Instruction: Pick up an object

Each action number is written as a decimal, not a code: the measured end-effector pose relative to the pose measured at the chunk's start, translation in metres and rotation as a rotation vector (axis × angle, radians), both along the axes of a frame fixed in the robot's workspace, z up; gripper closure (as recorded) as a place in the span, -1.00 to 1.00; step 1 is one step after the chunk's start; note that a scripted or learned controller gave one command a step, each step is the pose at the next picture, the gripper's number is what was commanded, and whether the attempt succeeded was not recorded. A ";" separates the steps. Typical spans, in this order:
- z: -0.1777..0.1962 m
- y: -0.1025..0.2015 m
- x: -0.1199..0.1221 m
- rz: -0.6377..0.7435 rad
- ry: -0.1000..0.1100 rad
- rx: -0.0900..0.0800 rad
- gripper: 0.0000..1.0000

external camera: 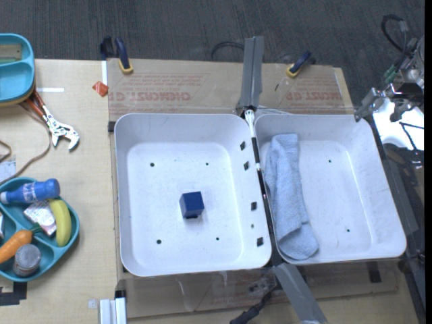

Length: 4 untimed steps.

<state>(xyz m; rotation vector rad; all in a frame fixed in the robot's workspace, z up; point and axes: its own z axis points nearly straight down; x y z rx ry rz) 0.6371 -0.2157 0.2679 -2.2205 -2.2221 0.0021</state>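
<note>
A small dark blue cube (192,204) rests on the floor of the left bin (138,181), a little below its centre and apart from every wall. A pale blue cloth (287,194) lies crumpled lengthwise in the right bin (364,187), along its left wall, running from the far side down to the near corner.
A blue tray (71,238) at the left edge holds a bottle, a banana, a carrot and a can. A wrench (59,132) and a teal container (15,66) lie at the far left. Clamps (121,54) hold the cardboard at the back. Cables and hardware (398,93) crowd the right edge.
</note>
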 end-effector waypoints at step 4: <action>-0.071 0.061 0.018 -0.584 0.001 -0.002 -1.00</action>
